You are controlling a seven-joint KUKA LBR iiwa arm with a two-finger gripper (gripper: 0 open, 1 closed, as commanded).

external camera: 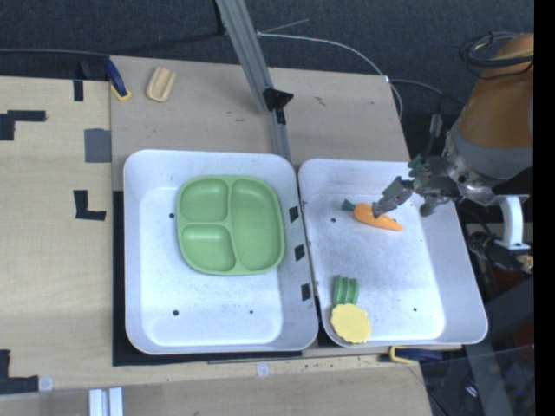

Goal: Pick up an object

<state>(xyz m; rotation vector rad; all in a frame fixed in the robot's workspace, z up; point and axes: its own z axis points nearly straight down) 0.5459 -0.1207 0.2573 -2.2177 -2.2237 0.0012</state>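
An orange toy carrot [378, 219] with a green stem end lies in the upper middle of the right bin [451, 319]. My gripper [386, 204] reaches in from the right at a slant, its dark fingertips right at the carrot's upper side. Whether the carrot sits between them is not visible. A yellow round piece with green leaves [349, 312] lies at the right bin's front left corner. A green divided plate [231, 224] rests in the left bin [147, 319].
A grey metal pole [251, 50] slants across the bench behind the bins. A small tan block [160, 84] and a blue-yellow item [116, 78] lie at the back left. The arm's body [494, 137] hangs over the right bin's right edge.
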